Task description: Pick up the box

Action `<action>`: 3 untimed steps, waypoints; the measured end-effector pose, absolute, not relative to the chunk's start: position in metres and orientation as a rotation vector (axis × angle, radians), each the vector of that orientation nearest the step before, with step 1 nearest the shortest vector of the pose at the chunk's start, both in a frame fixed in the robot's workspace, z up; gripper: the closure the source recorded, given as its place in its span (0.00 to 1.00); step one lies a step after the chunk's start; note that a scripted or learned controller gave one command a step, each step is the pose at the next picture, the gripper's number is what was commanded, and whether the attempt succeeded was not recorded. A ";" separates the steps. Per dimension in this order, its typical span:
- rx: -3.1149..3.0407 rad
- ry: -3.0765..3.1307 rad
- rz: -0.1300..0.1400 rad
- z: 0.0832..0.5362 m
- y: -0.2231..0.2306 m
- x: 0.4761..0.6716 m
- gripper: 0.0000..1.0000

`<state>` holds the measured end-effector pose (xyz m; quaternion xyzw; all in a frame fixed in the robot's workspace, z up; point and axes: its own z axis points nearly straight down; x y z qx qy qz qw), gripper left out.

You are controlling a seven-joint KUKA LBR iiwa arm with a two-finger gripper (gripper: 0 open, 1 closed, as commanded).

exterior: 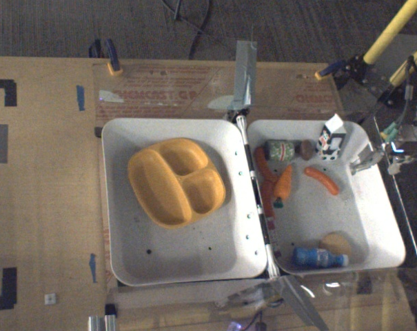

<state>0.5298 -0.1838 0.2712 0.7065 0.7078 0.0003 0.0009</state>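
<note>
The box (331, 138) is a small white carton with black patches and a slanted top. It stands upright near the far wall of the right bin (384, 236), towards its right corner. A small dark round item (306, 149) lies just to its left, and a green can (280, 150) lies on its side beyond that.
The right bin also holds a carrot (283, 183), a red sausage (322, 181), a red strip (264, 178) along the left wall, a blue bottle (319, 257) and a tan lump (336, 242). A yellow divided plate (176, 181) sits in the left bin (125, 254). Metal fittings and cables (386, 152) stand by the right rim.
</note>
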 end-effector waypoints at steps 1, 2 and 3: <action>2.332 2.108 0.011 0.112 -0.215 0.485 0.00; 2.709 1.592 -0.001 0.185 -0.140 0.501 0.00; 3.006 0.889 0.011 0.090 -0.103 0.483 0.00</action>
